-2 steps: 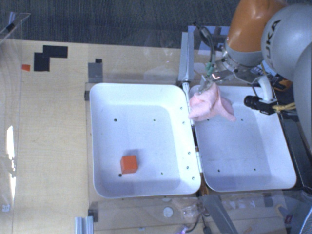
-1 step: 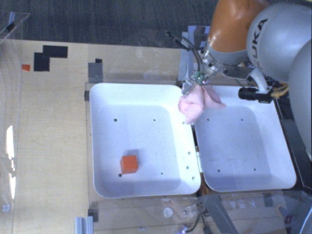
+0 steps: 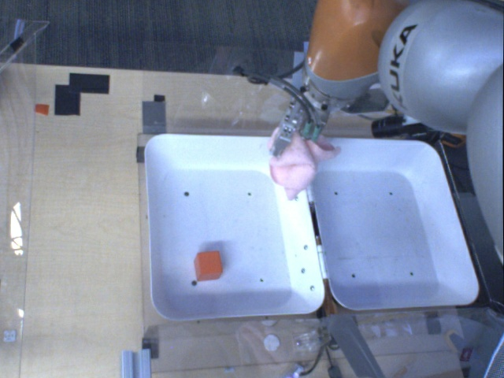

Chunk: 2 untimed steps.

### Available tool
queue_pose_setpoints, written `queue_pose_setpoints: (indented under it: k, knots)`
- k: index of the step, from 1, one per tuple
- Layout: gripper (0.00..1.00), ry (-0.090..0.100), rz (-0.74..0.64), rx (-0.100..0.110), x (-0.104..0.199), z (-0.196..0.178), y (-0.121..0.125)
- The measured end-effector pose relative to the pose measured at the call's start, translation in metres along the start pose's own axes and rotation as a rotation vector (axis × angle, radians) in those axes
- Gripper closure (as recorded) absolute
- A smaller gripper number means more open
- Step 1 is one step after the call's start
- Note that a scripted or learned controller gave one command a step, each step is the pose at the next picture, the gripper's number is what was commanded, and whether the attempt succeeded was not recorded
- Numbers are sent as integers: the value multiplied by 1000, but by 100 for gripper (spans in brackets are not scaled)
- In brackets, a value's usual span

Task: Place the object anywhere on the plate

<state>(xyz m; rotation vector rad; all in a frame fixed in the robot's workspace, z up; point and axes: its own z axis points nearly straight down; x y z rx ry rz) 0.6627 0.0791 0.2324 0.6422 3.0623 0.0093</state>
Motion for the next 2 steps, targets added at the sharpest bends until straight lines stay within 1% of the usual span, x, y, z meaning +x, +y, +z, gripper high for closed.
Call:
queue_pose_setpoints:
  k: [1,2]
  knots:
    - [100,0,-401,-2,19,5,41]
    - [0,0,-400,-2,18,5,41]
